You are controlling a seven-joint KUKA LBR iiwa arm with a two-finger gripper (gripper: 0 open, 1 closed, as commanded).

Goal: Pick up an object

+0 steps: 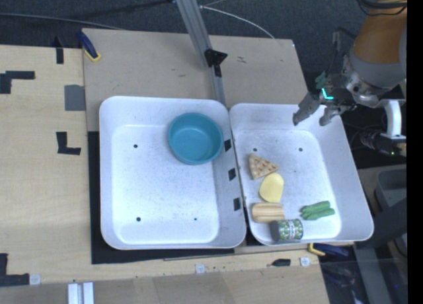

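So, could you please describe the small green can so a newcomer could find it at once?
Look in the right-hand shallow white bin, at the cluster along its near edge. The small green cylindrical can lies on its side there, nearest the rim, just below the tan bread-like roll.

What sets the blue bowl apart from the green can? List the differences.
1. The blue bowl sits in the left bin; the green can lies in the right bin.
2. The bowl is much larger than the can.
3. The bowl stands upright, open side up; the can lies on its side.
4. The bowl sits alone; the can lies close among other small items.
Both rest on a bin floor, apart from the gripper.
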